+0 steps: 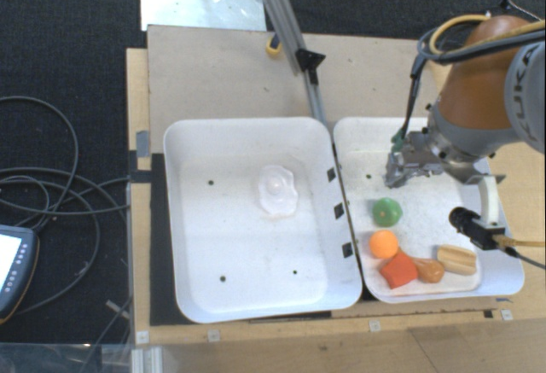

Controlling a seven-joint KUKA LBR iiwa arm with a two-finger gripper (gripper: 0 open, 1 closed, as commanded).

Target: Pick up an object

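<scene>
The tool [397,176] hung over the right bin [363,136]; whether clenched or released, I couldn't tell. Nearest target, a green ball [386,211], lay just below it, apart, w/ an orange ball [383,244] further on; probably light, smooth, apt to roll; best pinched across the widest middle. Red block [397,271] beyond looked stiff, flat-sided, prob. easier.

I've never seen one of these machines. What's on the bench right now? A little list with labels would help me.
left bin: one white lump
right bin: green ball, orange ball, red block, tan block
arm: reaches in from the right, over the right bin
claw: above the green ball, nothing seen between its fingers
</scene>
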